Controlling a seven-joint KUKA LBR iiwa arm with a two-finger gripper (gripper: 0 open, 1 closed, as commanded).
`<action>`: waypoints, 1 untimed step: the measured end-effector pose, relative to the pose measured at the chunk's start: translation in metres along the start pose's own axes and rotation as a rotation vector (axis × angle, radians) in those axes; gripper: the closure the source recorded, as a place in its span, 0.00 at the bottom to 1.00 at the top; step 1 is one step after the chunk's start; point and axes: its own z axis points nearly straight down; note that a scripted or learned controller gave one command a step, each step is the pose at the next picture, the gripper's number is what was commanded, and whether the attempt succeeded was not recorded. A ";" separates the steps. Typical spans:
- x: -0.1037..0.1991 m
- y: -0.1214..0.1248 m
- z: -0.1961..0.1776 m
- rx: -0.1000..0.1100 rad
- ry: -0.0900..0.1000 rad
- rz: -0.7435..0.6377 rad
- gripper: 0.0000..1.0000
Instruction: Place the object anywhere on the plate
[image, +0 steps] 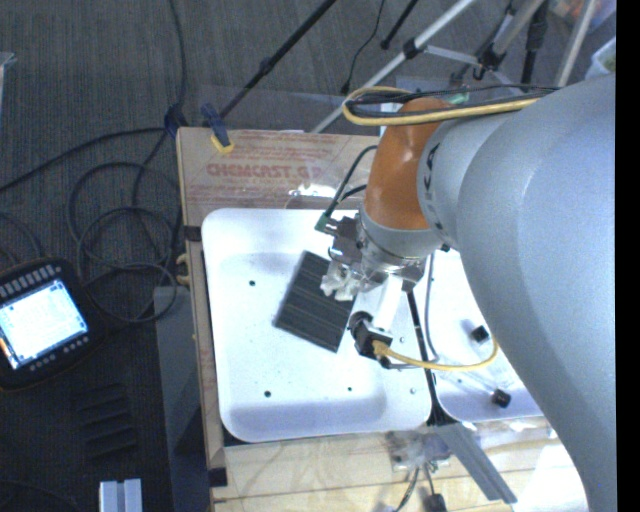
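Grey robot arm's gripper (340, 282) sits low over a dark ribbed rectangular plate (312, 301) inside the left white bin (240, 400); finger state cannot be told.

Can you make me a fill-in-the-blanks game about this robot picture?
1. The dark ridged plate lies in the ____ of the two white bins.
2. The band above the arm's wrist is coloured ____.
3. The gripper hangs over the plate's ____ edge.
4. On the floor at the left, a handheld screen is glowing ____.

Missing words: left; orange; right; white
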 end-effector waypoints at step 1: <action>0.049 0.020 -0.011 -0.001 -0.001 0.213 1.00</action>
